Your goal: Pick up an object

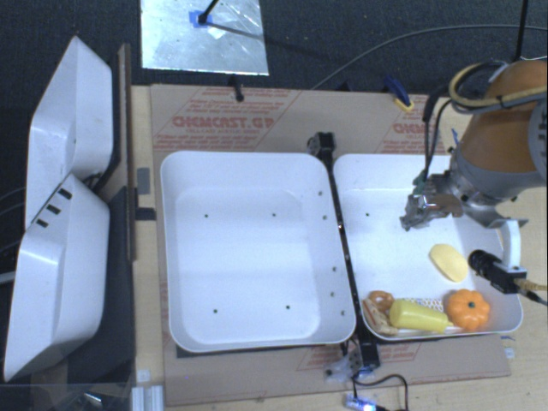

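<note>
A pale yellow oval piece (449,262) lies flat just below-right of the tool (417,213). Further below it, an orange pumpkin (467,309), a yellow-green cylinder (418,316) and a small brown pretzel-like item (378,301) line one edge.

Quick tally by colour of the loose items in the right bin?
Pale yellow: 1, the oval piece
Yellow-green: 1, the long piece
Orange: 1, the pumpkin
Brown: 1, the pretzel-like piece
Total: 4
</note>
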`<state>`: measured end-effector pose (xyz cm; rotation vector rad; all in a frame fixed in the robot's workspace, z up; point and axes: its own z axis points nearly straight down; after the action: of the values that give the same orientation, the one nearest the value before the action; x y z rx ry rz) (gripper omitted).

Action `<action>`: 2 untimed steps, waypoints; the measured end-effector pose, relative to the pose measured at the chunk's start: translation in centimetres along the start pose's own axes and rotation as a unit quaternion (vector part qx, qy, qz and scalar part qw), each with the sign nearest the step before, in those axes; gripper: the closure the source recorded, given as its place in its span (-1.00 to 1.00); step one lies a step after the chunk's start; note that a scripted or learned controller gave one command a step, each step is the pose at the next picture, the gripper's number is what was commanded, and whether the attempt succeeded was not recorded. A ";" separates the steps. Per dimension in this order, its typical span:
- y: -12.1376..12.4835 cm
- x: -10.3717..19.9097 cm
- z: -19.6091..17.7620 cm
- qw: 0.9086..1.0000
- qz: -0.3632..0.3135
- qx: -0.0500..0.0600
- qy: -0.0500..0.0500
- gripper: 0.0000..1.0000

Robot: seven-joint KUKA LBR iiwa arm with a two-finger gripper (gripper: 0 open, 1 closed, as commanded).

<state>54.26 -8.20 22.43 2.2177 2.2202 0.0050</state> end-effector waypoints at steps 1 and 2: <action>-0.2 -0.8 -5.8 1.000 0.000 0.000 0.000 1.00; 1.8 4.4 -3.9 1.000 -0.002 0.003 0.001 1.00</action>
<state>56.08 -3.84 26.31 2.2165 2.2277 0.0006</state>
